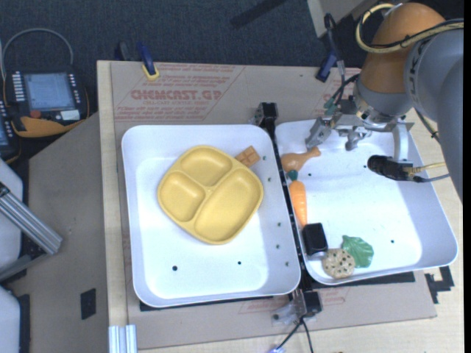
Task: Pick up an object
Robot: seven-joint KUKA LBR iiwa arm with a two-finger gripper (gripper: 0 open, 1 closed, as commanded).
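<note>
My gripper hangs over the far left corner of the right bin, fingers spread open and nothing between them. A tan toy drumstick lies just below and left of its left finger, apart from it. Along the bin's left wall lie an orange carrot and a black block. At the front sit a speckled cookie and a green leafy piece.
The left bin holds a yellow divided plate with a small brown block at its far right edge. A black cable fitting hangs off the arm over the right bin. A black clamp sits between the bins.
</note>
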